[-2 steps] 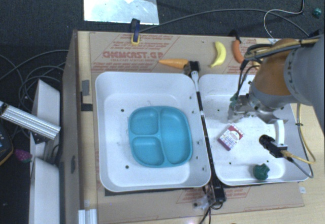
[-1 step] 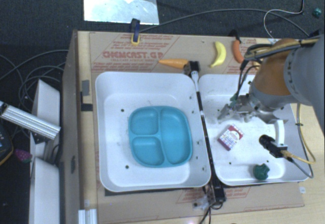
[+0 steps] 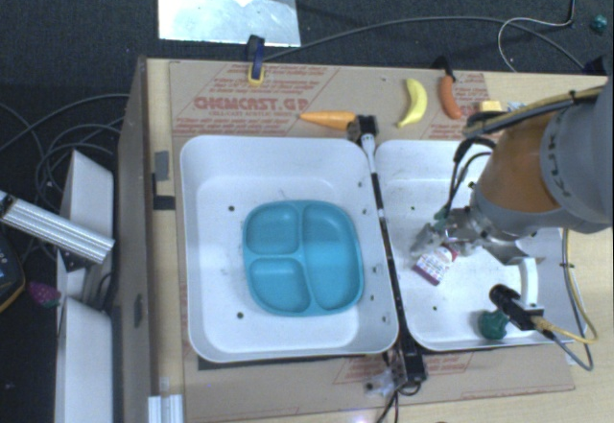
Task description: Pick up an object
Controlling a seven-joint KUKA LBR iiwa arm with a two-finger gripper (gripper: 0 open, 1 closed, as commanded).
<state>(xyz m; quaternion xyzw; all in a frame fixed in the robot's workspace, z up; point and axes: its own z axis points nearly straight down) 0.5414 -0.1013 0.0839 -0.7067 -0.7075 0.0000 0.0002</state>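
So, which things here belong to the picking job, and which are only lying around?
For the job:
- two-finger gripper on the grey arm
- small white and red packet under it, right white bin
- dark green round object, same bin

Lying about:
- blue divided plastic plate, left white bin
- yellow banana, orange carrot, on the bench

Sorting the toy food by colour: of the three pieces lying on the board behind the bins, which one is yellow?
The banana, the curved middle piece. The carrot to its left and the sausage-like piece to its right are both orange.
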